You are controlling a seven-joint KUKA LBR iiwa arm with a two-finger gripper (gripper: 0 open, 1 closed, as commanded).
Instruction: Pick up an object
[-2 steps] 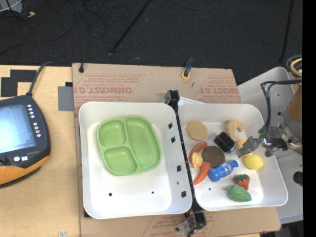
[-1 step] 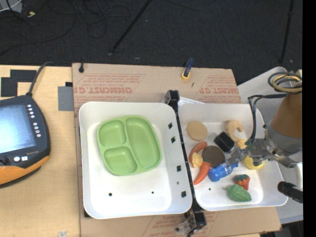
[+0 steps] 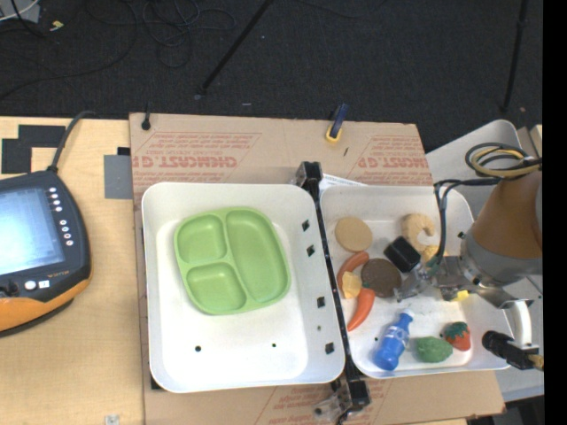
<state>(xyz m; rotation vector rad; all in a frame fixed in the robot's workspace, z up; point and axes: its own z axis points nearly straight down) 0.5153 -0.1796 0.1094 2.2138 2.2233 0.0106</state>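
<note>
Many small pieces to choose from in the right bin (image 3: 461, 204), packed close, so pick one target and commit. Nearest to the gripper (image 3: 431, 278): the black block (image 3: 400, 253) and the dark brown round piece (image 3: 381, 275), touching or nearly so. Better to favour the block's outer edge, or else a looser item such as the blue bottle (image 3: 391, 343), the green lump (image 3: 433, 349) or the strawberry (image 3: 457, 335) along the near wall. Come straight down, centred on the piece, clear of the neighbours and of the bin wall; close only once low enough to straddle it, then lift slowly and check for a real hold.

Reaches in from the right, with the orange band (image 3: 507, 215) over the bin's right rim and the grey wrist (image 3: 487, 271) bent down towards the bin's middle. Sits low, just right of the brown piece. Cannot tell whether open or closed, and cannot see anything held. Leave the left bin (image 3: 168, 343) and its green divided plate (image 3: 232, 259) alone.
</note>
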